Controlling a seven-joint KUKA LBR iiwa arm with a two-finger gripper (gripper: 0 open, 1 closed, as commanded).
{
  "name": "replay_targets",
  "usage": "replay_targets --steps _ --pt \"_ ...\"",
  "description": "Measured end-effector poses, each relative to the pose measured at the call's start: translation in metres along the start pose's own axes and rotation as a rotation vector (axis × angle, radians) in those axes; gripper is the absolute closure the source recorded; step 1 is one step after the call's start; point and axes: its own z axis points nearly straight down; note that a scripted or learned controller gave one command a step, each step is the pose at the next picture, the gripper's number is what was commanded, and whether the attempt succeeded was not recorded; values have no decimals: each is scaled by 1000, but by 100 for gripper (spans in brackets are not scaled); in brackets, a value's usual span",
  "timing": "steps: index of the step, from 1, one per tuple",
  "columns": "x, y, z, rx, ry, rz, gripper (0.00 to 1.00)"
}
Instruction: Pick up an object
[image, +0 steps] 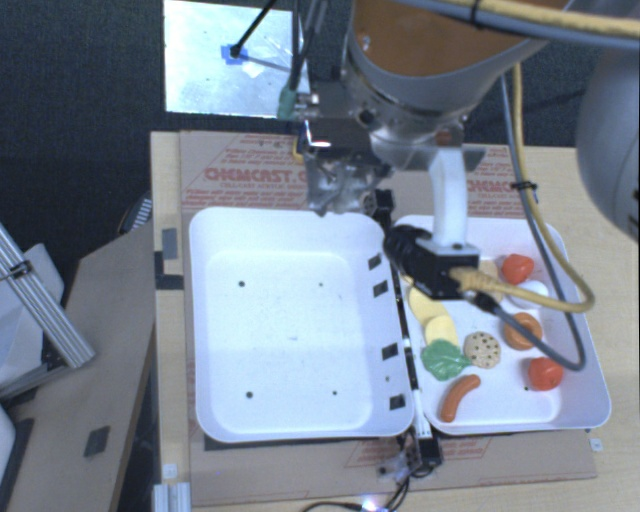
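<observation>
two-finger metal gripper (343, 192) hangs at the far rim of the view-left shallow white plastic bin (230, 300); open or closed, cannot tell. targets lie in the view-right white bin (590, 400): orange-red toy sausage (460, 397), speckled tan cookie (483, 348). best to centre over the isolated sausage and descend straight. the brown cardboard sheet (250, 172) has red print, roughly "chemcast".

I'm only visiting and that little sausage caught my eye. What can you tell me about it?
The sausage looks like a small toy: orange-red, smooth and plastic-looking, slightly curved, with rounded ends. It lies flat on the floor of the right-hand bin, near the front wall, and slants up toward the cookie. Its upper end is close to the cookie and the green leaf; I cannot tell whether it touches them.
</observation>
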Motion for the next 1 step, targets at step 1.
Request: replay_targets --steps 1 --pt "-70 2 0 -1 -2 12 100"
